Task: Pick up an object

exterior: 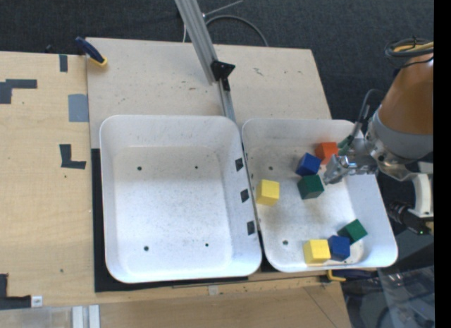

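Far to the upper left of the frame, a small blue and yellow clamp [91,51] lies at the corner of the bench [162,80]. Patches of grey tape [77,107] mark the wooden surface along the left side. A slanted metal rail [194,20] runs down from the top centre toward the seam between the two bins.

The left bin [173,196] takes up the middle of the frame. The right bin [282,143] sits just beside it, and all the blocks are in that one. Moving rightward through it: a yellow block [268,192] lies alone near the bin's left wall. Further right, in the bin's upper part, a blue block [308,164], a dark green block [310,187] below it and an orange block [325,151] above and to its right cluster close together. Along the bin's lower right edge sit a second yellow block [317,250], a second blue block [340,247] touching it, and a second green block [354,231] just above those.

My gripper [338,168] hangs over the right part of this bin, just right of the blue, green and orange cluster, my arm reaching in from the right edge of the frame with its orange band [416,101] showing. I cannot tell how my gripper stands, nor whether it touches any block; I see nothing held in it.
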{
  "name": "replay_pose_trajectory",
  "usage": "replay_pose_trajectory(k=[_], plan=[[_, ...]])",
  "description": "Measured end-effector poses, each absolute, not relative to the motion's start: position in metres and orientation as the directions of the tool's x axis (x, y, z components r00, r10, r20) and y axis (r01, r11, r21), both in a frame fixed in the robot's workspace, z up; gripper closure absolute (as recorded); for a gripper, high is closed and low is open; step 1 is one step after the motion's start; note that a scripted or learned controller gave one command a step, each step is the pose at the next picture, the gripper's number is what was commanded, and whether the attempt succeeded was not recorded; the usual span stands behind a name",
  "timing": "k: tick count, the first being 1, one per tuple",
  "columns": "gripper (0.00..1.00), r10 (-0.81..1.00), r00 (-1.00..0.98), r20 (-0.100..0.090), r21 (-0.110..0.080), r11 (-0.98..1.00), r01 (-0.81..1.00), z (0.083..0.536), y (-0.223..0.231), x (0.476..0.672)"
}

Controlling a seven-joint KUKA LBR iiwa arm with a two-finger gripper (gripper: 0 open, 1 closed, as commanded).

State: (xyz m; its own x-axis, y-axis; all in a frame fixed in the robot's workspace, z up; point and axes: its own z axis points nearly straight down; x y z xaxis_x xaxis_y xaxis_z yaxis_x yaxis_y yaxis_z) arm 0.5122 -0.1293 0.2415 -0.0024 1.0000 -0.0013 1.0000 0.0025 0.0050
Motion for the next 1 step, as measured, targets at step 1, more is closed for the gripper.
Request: replay_pose_trajectory(k=[1], plan=[[1.0,1.0,-0.006,0.002,-0.001,0.006,1.0,0.2415,-0.0785,0.5226]])
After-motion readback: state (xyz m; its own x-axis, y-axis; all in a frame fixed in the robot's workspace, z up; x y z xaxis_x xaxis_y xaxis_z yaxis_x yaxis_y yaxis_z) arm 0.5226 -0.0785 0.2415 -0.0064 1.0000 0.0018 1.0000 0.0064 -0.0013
